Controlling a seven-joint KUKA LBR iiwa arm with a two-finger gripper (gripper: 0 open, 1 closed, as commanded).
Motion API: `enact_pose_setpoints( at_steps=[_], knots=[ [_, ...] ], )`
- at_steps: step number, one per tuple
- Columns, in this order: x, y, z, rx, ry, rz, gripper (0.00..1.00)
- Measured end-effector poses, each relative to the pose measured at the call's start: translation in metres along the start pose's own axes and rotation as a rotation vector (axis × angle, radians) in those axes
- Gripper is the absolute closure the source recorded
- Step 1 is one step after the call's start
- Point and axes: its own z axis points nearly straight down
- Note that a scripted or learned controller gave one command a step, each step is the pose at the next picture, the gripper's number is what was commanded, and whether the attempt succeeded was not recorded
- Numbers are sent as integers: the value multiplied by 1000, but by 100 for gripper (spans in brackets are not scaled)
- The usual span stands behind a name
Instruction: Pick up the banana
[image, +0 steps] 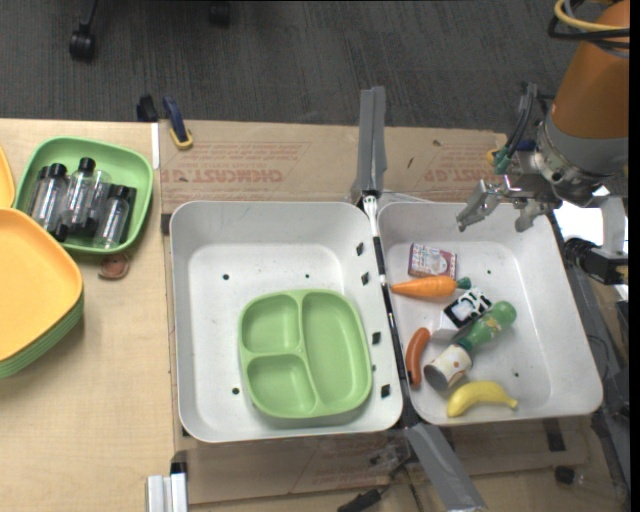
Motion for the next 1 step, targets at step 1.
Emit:
enact_pose_setpoints(
  at_steps=[1],
  knots=[
    [-1,0,-8,2,-1,1,100]
  ],
)
